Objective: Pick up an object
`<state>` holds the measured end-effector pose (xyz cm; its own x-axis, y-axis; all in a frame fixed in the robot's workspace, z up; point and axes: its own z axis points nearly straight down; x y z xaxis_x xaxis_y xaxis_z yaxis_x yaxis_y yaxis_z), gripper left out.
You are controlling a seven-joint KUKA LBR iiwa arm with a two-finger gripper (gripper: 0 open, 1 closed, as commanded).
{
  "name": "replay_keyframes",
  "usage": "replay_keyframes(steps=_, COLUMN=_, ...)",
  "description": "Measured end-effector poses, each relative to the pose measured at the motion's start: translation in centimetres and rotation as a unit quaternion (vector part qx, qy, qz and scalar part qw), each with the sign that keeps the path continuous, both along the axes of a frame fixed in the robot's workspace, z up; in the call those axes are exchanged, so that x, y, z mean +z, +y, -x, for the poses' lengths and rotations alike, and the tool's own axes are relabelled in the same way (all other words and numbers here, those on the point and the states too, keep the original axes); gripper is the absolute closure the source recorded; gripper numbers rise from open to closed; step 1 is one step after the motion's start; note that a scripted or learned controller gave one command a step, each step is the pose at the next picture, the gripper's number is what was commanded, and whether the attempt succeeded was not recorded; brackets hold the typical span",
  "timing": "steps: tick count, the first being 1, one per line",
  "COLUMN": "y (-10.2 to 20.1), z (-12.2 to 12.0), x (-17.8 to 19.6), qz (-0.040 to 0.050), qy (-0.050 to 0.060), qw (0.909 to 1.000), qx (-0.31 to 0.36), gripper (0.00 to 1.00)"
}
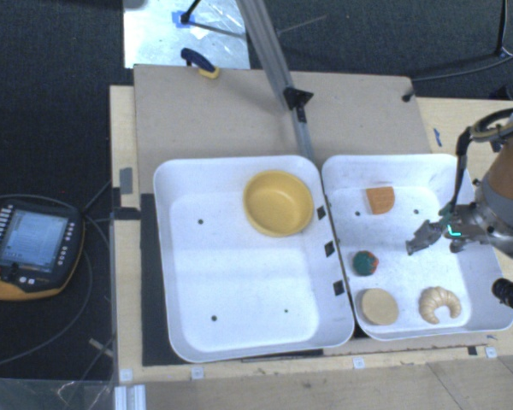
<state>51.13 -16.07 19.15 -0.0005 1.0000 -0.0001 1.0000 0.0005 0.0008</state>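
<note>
The right bin (342, 178) holds an orange block (380, 200) near its back, a small green and red ball (365, 263) at its left side, a tan round disc (380, 307) at the front, and a pale croissant (439, 304) at the front right. My gripper (421, 243) reaches in from the right, over the middle of this bin, between the orange block and the croissant. It is to the right of the ball and apart from it. Nothing shows between its fingers.
The left bin (179, 220) holds a yellow bowl (279, 202) at its back right corner. A metal pole (278, 67) slants down to the bins' back edge. A teach pendant (27, 246) lies on the floor at the left.
</note>
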Motion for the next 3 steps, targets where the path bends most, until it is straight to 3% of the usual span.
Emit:
replay_keyframes(steps=1, y=0.0, z=0.0, x=0.0, qz=0.0, qy=0.0, qw=1.0, qx=0.0, gripper=0.0)
replay_keyframes(steps=3, y=-0.9, z=-0.2, x=-10.3, qz=-0.0004, qy=0.002, qw=1.0, qx=0.0, gripper=0.0)
